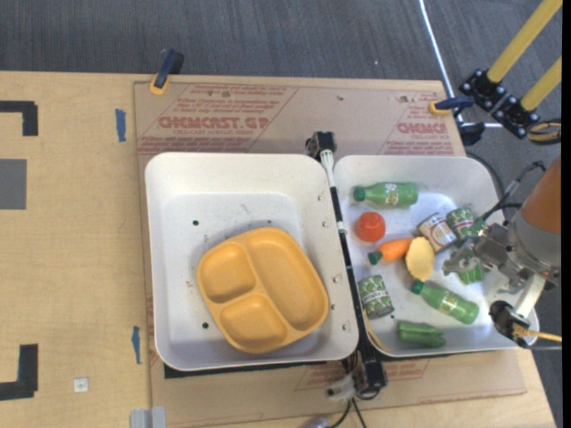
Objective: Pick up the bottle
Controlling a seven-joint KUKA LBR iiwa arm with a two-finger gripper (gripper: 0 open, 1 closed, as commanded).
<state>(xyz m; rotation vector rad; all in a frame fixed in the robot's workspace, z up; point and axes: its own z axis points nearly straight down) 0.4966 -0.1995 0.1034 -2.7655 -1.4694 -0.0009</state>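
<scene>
1. The task looked barely begun. Two green bottles lay in the right bin [486, 172]: one bottle [385, 194] on its side toward twelve o'clock of that bin, the other bottle [446, 301] on its side toward five o'clock, both resting on the bin floor and neither lifted.
2. The end effector [466, 261] hovered at about three o'clock of the right bin, just beside the lower bottle and a can [449, 224], with nothing visibly between its tips.
3. Whether it was spread or closed could not be made out; the metal parts blurred into the clutter beneath.
4. Left to do, by my judgement: settle on a bottle, close on it, and raise it clear.
5. The arm [544, 212] was cut off at the picture's three o'clock edge.
6. The left bin [178, 185] carried a yellow tray [260, 288].
7. A small green item [421, 333] at six o'clock was too small to name.
</scene>
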